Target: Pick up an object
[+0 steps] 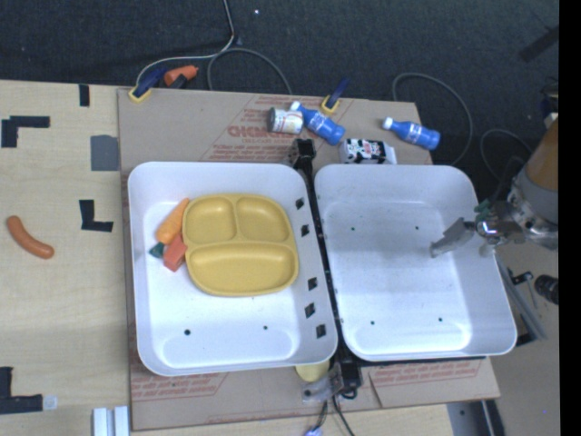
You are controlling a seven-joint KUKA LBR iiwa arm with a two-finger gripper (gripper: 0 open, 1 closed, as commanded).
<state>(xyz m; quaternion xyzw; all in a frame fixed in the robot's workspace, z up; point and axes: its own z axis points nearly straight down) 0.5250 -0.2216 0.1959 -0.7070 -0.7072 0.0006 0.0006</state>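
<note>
A yellow divided plate (240, 244) lies in the left bin (182, 334). Tucked against the plate's left side are an orange carrot-shaped toy (170, 222) and a small red-and-green piece (169, 255). My gripper (451, 240) hangs over the right edge of the right bin (408, 334), reaching in from the right, with a grey finger pointing left and down. Nothing is visible between its fingers. The arm's wrist (536, 203) sits just outside the bin's right rim.
Behind the bins lie two blue-and-white bottles (322, 123) (413, 133), a white tube (287, 120) and a small black-and-white pack (368, 151). A toy sausage (30, 237) rests on the bench far left. Cables and clamps (163, 78) run along the back edge.
</note>
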